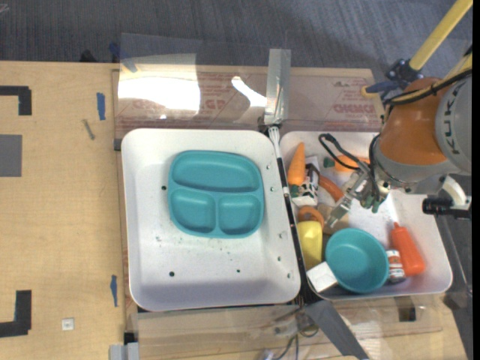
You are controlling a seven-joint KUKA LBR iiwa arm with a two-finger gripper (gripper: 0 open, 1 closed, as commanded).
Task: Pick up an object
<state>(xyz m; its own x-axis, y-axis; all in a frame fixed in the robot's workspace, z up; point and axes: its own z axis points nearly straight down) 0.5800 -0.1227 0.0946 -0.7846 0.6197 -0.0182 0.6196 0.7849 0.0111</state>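
Currently, status by item:

Stage: approach; nothing lifted, pick-up judged not yet begun.

Arm [416, 137]: reaches in from the right, wrist over the upper part of the right bin [442, 276].

Gripper [351, 201]: low in the right bin, angled down and left toward the clutter at the bin's left side.

Jaws: partly apart as far as visible; nothing seen between them; exact opening too small to read with confidence.

Nearest candidates: orange piece [328, 188] just left of the jaws; yellow object [310, 240] below and left; teal bowl [358, 259] just below, upright, mouth up.

Other candidates: carrot [298, 163] against the left wall of the right bin; orange bottle [406, 250] lying at the right, beside the bowl; white card [321, 277] at the lower left corner, touching the bowl's rim.

Left bin [142, 223]: holds a teal divided tray [216, 193], flat, well apart from the gripper.

Done: positioning over the cluttered bin, descent close to object level.

Left: choice of one object, closure on it, lift clear of the bin.

Risk, as a judgement: tight packing near the jaws; contact with a neighbour likely; possible slip or empty closure.
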